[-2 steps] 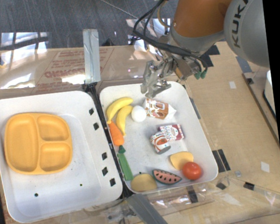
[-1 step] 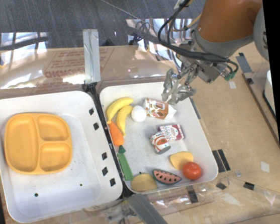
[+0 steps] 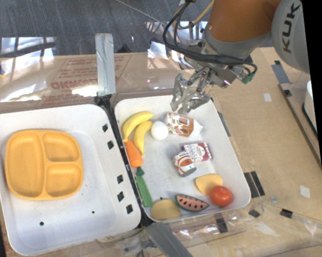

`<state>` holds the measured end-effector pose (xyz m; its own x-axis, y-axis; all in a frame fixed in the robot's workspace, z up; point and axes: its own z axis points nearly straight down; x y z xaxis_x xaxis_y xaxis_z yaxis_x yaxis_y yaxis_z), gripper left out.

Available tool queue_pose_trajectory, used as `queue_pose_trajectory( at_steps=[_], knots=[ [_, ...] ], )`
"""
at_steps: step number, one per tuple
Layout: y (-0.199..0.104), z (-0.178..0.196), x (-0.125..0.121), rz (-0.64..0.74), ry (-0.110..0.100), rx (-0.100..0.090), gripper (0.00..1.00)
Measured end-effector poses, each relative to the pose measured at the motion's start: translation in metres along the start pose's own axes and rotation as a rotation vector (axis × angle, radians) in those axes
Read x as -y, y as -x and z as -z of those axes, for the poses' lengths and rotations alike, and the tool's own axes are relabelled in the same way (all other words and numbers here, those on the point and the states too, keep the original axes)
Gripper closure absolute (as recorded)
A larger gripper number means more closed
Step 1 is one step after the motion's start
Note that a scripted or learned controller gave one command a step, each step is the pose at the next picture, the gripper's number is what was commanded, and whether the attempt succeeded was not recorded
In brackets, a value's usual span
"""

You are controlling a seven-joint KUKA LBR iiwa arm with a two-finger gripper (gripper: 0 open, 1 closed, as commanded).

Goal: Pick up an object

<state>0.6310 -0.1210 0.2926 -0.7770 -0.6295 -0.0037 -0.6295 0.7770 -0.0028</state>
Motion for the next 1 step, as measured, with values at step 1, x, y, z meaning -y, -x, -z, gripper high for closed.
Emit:
queue_pose_trajectory(
  at_steps=[1],
  knots=[
    [-0.0062, 0.0227, 0.0505, 0.176, -0.002, 0.000, 1.00]
  ],
)
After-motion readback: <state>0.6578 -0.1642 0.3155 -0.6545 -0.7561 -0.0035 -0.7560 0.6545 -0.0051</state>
